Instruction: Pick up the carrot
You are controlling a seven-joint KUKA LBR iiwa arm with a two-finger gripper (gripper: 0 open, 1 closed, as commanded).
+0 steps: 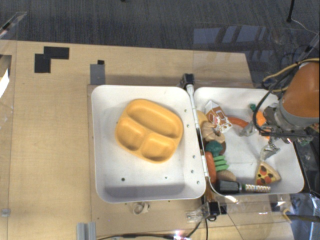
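In the right bin (295,184), a pizza slice (267,174) lies nearest. Just beyond it the gripper (259,140) hangs with fingers spread, holding nothing. The carrot (237,121) lies just past them toward the view's left, its long axis roughly across the bin, one end near a box (218,119).

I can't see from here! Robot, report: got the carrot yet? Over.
Tool over right bin, nothing in it. Carrot loose, beside carton. Nothing on top.

Arm (302,96) cropped at right edge
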